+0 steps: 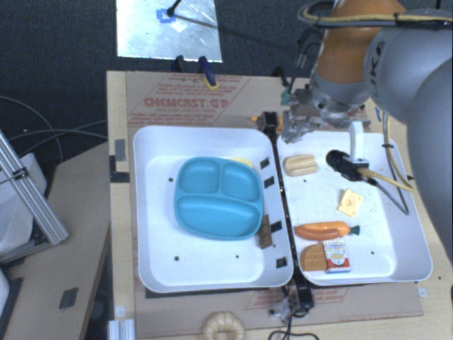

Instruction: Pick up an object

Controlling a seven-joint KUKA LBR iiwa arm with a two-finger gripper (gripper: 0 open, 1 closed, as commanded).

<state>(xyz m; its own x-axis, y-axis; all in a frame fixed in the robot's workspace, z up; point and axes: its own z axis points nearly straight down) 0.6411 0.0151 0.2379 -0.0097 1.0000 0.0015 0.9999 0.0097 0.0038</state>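
- Camera view: my gripper (297, 127) hangs over the right bin's (403, 239) far left corner, nothing seen in its grip; whether spread or pressed together, I cannot tell.
- Right bin: bread roll (300, 165) just below my gripper; cheese slice (350, 203), carrot (323, 230), cookie (311, 258), small carton (337, 255) nearer the front.
- Left bin (159, 261): blue divided plate (217, 197).

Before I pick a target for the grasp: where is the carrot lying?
The carrot lies in the right bin, toward its near edge, just above the small carton and below the cheese slice.
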